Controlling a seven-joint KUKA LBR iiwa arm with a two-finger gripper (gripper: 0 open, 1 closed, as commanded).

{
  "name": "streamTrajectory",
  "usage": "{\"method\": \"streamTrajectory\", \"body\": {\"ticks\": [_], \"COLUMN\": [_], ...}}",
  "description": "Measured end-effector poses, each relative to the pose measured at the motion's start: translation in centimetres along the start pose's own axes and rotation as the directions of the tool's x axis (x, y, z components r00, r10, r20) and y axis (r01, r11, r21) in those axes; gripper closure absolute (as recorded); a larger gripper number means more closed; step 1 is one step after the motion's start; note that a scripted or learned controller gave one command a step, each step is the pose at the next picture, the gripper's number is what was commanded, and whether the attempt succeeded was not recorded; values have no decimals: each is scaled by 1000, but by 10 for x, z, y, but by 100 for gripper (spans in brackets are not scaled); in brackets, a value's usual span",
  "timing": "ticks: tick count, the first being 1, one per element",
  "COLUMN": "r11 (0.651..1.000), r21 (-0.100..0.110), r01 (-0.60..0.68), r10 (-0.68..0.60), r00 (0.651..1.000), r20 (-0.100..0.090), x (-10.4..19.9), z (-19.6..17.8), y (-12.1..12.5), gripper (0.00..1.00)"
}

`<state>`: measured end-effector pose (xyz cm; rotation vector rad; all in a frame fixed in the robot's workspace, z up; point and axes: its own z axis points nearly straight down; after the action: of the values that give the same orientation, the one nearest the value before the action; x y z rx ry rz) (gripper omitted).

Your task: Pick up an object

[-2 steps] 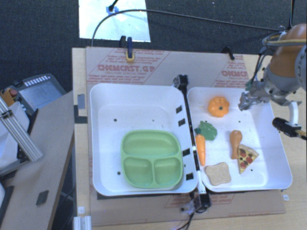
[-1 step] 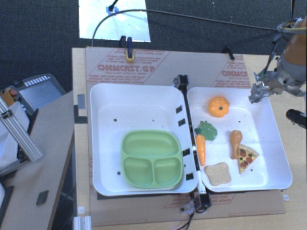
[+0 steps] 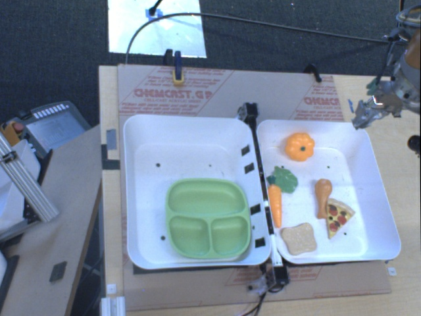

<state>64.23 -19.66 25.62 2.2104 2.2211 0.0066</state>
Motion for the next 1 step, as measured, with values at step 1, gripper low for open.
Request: {"method": "streamTrajectory", "body": {"ticks": [1], "r11": [1000], "r21": [6], "r01": [4], "r10": [-4], "r00": [1000], "r20": [-4], "x": [52], "z": [-7], "y": [-17], "gripper": [100]}}
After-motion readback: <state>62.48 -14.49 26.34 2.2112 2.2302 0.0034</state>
